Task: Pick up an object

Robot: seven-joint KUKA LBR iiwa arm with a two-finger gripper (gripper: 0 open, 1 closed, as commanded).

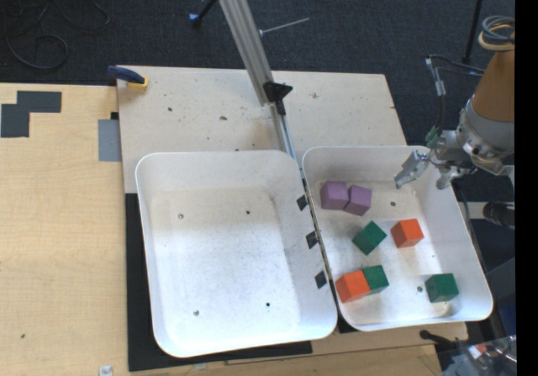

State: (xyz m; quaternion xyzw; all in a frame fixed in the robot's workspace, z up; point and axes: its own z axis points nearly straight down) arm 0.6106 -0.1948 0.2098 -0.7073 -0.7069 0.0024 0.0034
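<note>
Blocks lie untouched in the right bin (471,240): two purple blocks (345,197), three green, two orange. End effector (418,166) hovers over that bin's upper right part, fingers apart and clamped on nothing, so picking appears not yet done. Arm's upper part is cut off at the frame's edge.

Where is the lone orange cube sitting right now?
In the camera view, the lone orange cube lies in the right bin, toward its right wall, just right of a green cube and below the gripper.
</note>
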